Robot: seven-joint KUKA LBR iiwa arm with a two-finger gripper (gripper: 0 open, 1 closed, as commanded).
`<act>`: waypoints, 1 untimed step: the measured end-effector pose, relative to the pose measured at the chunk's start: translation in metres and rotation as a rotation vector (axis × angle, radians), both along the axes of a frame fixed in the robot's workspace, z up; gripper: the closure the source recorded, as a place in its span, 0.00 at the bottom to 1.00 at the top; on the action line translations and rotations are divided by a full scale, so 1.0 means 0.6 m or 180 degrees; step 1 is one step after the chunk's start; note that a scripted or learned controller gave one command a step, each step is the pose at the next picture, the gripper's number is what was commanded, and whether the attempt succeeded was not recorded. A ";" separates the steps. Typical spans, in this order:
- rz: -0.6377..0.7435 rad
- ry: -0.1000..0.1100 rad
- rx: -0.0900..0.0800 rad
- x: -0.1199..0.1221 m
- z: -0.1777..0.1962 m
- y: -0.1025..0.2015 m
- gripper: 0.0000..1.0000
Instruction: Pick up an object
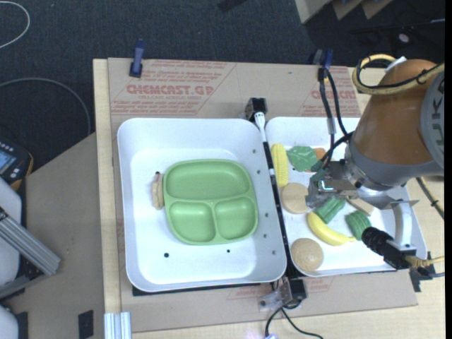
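Starting on your left, the left bin [134, 189] carries a green divided plate [210, 200] sitting flat near its middle, with a small tan piece [157, 190] lying against the plate's left edge. Nothing of the arm reaches over this side.

Cross the black divider and you're in the right bin [300, 123], where all the loose pieces are crowded. Up by the divider there's a corn cob [280, 163] lying lengthwise, a green leafy piece [304, 157] just beside it, and a touch of orange past that. Below the corn sits a round tan cookie [295, 198], and lower still a second tan round piece [307, 253] near the bin's front edge. A banana [328, 232] curves between them.

Now the claw: the gripper [326, 186] hangs low over the middle of this bin, under the orange band [395, 111]. A dark green block [329, 209] lies directly beneath it, touching or nearly so; you can't tell whether the claw is spread or pinching. Another green vegetable piece [357, 222] lies just right of the banana.
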State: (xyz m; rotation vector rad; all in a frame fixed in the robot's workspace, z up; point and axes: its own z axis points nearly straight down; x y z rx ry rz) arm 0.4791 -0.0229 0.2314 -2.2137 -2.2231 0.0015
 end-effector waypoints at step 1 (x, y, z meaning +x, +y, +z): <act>0.0024 -0.0027 0.0004 0.001 0.070 0.153 1.00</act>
